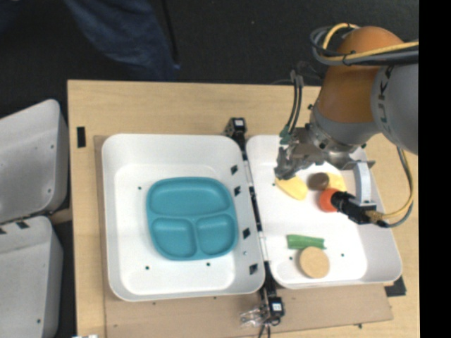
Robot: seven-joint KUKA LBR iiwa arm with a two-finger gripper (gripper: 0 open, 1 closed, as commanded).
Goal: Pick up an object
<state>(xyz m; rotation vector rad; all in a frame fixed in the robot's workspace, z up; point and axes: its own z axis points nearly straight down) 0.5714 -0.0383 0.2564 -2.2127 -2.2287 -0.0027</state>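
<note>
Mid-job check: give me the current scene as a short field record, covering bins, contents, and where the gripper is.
left bin: holds a teal divided plate
right bin: holds the loose items
yellow piece: upper part of right bin, directly under the gripper
brown round item: beside the yellow piece, toward the view's right
orange-red item: just below the brown one
green item: lower part of right bin
tan disc: just below the green item
gripper: low over the yellow piece; grasp not confirmed

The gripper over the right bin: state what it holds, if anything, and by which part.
Cannot be told: the gripper sits at the yellow piece, but the grasp itself is hidden.
</note>
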